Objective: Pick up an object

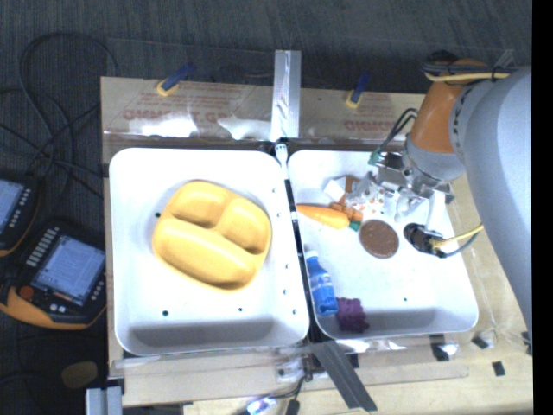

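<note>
Starting on the left: the left bin (130, 232) has one big yellow lump (212, 233) sitting in the middle, looks like a foam loaf or bread toy. Nothing is near it, and the arm is well away.

The right bin (432, 305) is where the action is. Along its left wall there's a blue bottle (320, 284) lying flat, with a purple thing (351, 314) just past its lower end. Higher up, a carrot (325, 216) lies pointing left, and right beside it is a jumble of small white and orange bits I can't really make out. Next over is a brown disc (379, 239), flat on the bin floor.

The gripper (393, 199) hangs over the top part of that bin, just above the disc and next to the jumble. Whether it's apart or together, I honestly can't tell; the camera looks down on the wrist and there's too much hardware in the way. I don't see anything held in it.

My read: this is the reach/descend stage, grab not made yet. The likely target is the disc or the carrot end. The disc looks tricky since it's flat and low. The next move needs a clean line-up over one item, clear of the clutter, then a drop and a close.
</note>
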Controlling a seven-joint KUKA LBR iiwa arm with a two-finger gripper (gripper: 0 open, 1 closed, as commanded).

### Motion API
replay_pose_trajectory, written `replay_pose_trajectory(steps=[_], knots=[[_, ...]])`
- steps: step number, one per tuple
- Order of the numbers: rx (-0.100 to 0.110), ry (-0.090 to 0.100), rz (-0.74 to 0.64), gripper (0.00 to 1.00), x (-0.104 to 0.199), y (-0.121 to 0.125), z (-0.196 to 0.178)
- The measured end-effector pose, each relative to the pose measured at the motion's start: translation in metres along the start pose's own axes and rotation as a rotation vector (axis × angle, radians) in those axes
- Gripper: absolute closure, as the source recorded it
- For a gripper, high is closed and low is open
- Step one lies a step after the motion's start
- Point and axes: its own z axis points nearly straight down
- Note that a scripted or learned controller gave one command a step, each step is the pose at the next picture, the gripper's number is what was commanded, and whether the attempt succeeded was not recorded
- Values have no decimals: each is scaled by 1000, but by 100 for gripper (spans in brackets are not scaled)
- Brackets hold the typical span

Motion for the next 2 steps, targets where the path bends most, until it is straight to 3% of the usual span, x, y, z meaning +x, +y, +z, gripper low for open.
replay_pose_trajectory(steps=[1, 2], knots=[[19, 9, -155, 0, -27, 28, 25], [42, -15, -211, 0, 51, 14, 23]])
